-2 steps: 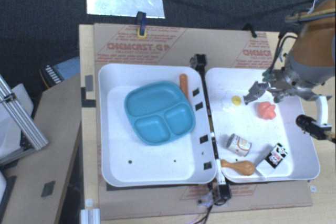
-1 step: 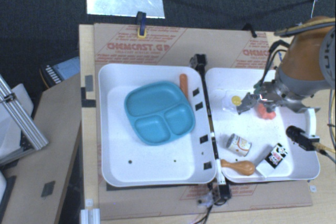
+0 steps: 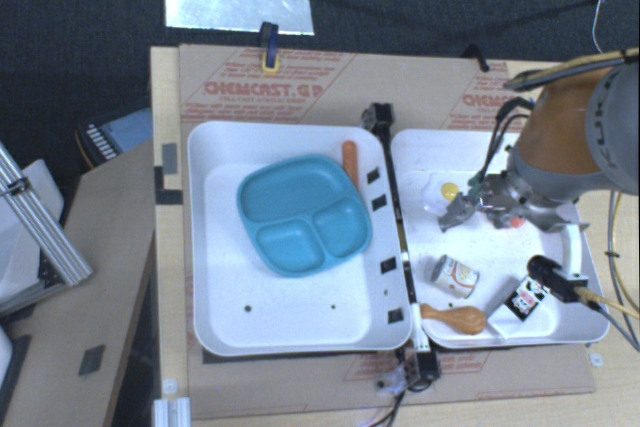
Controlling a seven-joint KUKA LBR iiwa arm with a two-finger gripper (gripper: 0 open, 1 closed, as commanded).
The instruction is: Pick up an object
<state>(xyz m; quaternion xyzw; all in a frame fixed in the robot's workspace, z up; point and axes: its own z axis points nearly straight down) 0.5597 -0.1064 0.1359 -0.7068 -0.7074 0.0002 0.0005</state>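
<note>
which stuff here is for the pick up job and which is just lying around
In play, right bin:
gripper
small can
wooden spoon
black and white block
yellow piece

Lying about, left bin:
blue divided plate
orange stick

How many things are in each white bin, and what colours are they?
Left bin:
Blue: 1, the divided plate
Orange: 1, the stick by the plate's far edge

Right bin:
Yellow: 1, the small piece
White: 1, the little can
Tan: 1, the wooden spoon
Black: 1, the black-and-white item

Total: 6
</note>
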